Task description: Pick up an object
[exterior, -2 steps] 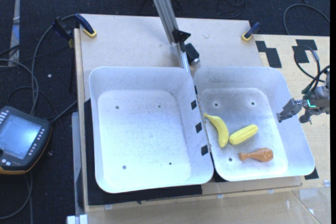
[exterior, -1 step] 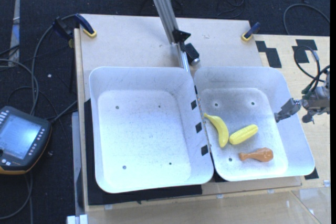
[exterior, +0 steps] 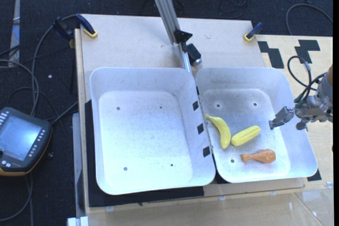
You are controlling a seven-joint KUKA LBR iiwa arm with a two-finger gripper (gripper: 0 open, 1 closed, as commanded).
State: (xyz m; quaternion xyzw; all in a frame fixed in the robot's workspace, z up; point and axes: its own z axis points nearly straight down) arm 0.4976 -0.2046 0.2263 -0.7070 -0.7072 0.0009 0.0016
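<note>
Three objects lie in the right bin (exterior: pixel 275 82). A yellow banana (exterior: pixel 221 129) rests near the bin's left wall. A short yellow piece (exterior: pixel 246 135) lies just to its right, almost touching it. An orange drumstick-shaped toy (exterior: pixel 259 156) sits near the bin's front. My gripper (exterior: pixel 288 117) hangs at the right bin's right rim, to the right of all three objects and apart from them. Nothing shows between its fingers.
The left bin (exterior: pixel 95 87) stands beside the right one, sharing a raised middle edge. A slanted metal pole (exterior: pixel 164 2) with a clamp rises behind the bins. A pendant (exterior: pixel 18 137) and cables lie on the floor at left.
</note>
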